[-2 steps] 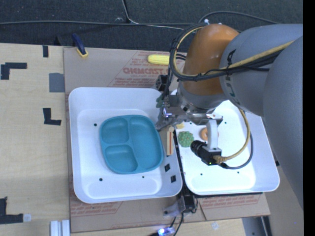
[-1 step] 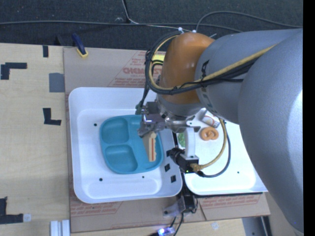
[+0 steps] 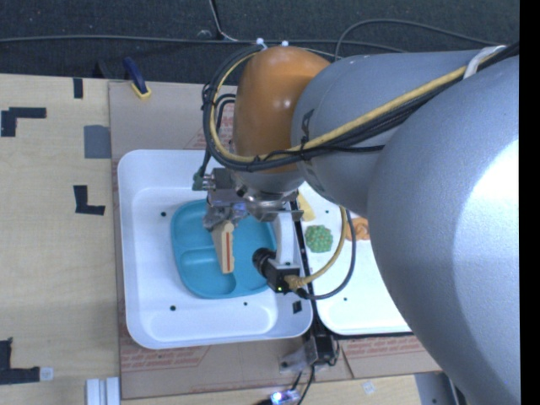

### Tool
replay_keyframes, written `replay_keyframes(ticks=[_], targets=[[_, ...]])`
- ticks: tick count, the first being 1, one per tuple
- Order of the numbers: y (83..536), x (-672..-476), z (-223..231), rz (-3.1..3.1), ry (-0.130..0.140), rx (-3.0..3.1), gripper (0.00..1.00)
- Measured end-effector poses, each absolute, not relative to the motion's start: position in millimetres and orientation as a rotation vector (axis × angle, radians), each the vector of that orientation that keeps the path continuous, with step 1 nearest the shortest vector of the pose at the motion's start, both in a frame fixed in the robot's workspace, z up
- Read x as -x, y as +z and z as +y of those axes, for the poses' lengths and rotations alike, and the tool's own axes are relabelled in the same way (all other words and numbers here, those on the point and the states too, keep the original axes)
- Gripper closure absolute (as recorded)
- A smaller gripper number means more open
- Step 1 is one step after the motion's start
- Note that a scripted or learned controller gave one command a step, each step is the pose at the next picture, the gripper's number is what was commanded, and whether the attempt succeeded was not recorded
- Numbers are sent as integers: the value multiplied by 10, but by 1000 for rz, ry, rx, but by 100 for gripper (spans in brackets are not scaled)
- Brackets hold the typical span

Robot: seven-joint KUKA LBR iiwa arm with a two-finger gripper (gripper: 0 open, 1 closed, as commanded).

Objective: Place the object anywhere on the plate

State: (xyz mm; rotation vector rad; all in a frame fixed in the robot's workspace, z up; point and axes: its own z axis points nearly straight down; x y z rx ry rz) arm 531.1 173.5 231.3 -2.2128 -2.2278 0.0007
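Note:
A blue divided plate [image 3: 192,260] lies in the left white bin [image 3: 135,251]. Over the plate's middle my gripper [image 3: 224,220] points down from the orange-banded wrist. A tan stick-shaped object [image 3: 227,251] hangs lengthwise from between the fingers, its lower end over the plate's centre. The gripper is shut on its upper end. Whether the object's tip touches the plate I cannot tell.
The right white bin [image 3: 363,315] holds a green bumpy ball [image 3: 319,239] and an orange piece [image 3: 359,227], both partly hidden by the arm. The arm's grey bulk covers most of the right side. Cables and a black fitting [image 3: 274,270] hang beside the plate.

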Motion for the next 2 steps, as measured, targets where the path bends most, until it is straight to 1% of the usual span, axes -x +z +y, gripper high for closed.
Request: replay_keyframes(ticks=[1,2], targets=[[2324,-5365,1658,-2223,3,2219,100],[2324,-5363,1658,-2223,4,2219,0]])
